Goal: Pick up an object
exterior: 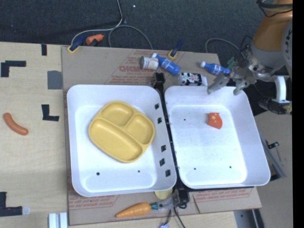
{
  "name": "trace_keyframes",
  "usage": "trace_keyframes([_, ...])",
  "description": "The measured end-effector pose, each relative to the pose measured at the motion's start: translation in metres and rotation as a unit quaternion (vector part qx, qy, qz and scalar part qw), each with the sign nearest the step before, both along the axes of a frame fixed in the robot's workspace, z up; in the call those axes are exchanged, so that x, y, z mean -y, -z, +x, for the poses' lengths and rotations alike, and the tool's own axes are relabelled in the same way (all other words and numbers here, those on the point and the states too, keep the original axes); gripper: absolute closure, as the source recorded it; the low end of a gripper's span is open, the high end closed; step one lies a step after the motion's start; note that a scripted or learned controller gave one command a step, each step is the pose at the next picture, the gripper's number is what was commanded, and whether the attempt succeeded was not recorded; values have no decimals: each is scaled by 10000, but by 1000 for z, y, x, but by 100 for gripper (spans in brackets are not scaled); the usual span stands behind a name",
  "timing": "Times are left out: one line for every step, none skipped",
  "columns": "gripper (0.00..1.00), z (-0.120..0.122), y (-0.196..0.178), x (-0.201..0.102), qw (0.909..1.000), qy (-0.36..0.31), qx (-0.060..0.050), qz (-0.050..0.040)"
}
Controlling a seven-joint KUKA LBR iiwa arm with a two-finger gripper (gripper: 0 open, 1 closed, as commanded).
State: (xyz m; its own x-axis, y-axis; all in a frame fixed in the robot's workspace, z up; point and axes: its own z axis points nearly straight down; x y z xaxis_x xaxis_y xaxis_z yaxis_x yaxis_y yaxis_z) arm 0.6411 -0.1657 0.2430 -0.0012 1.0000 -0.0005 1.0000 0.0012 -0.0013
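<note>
- A small red-orange object [214, 120] lies alone in the right bin [247, 170], in its upper right part, near the back wall but not touching it.
- The gripper [226, 87] hangs over the back right rim of that bin, above and just right of the object, well apart from it. Its two fingers [215, 85] are spread apart with nothing between them.
- Nothing stands between the claw and the object; the bin floor around it is bare white.
- The left bin [80, 175] holds a yellow divided plate [122, 131], lying flat near its middle.
- Black clips [161, 127] run along the seam where the two bins meet.
- Behind the bins on the cardboard lie a blue bottle [168, 64], a white can [149, 61], a small black-and-white box [192, 79], and another blue-capped bottle [215, 69] just beside the gripper.
- A carrot [134, 210] lies in front of the bins.
- A sausage [15, 124] lies far to the left on the wooden bench.
</note>
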Motion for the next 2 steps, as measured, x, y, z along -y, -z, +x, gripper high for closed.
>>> trace_keyframes([0,-14,57,50,10000,23,-29,-6])
trace_keyframes([0,-34,161,39,10000,-4,23,-18])
